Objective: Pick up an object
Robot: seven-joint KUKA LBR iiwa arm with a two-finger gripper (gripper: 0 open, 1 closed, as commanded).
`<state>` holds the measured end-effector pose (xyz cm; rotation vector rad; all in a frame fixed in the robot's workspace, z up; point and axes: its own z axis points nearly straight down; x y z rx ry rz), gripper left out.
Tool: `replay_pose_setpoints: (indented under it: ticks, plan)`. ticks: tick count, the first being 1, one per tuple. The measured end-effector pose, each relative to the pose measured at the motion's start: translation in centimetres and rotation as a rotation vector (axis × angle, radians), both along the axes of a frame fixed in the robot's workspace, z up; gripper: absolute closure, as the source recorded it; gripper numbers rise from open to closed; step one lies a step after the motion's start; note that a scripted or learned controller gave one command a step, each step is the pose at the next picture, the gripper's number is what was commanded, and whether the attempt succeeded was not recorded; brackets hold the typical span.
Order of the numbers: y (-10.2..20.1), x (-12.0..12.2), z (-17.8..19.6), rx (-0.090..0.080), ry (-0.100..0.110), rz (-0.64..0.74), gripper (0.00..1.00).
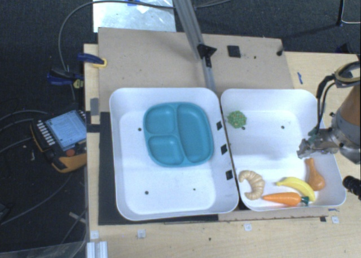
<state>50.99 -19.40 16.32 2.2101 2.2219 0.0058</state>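
Camera view: gripper (307, 148) hovers just above the drumstick (314, 176), grip state unclear, nothing lifted yet

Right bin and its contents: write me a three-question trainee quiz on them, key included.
1. True or false: the blue plate lies in the right bin.
2. Which item lies nearest the gripper? A) the green ball B) the brown drumstick C) the croissant
3. Fill in: the banana lies just above the ____.

Key: 1 false, it lies in the left bin; 2 B; 3 carrot.
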Motion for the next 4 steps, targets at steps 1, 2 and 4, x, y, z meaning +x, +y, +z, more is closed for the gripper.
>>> replay_pose_setpoints:
  ticks: [1,2,4]
  plan:
    - [-0.3,-0.1,6.4,-0.001,-0.001,0.000,1.00]
    - [-0.4,0.0,9.1,0.001,0.002,0.000,1.00]
    - [9.3,2.9,7.4,0.004,0.006,0.005,1.00]
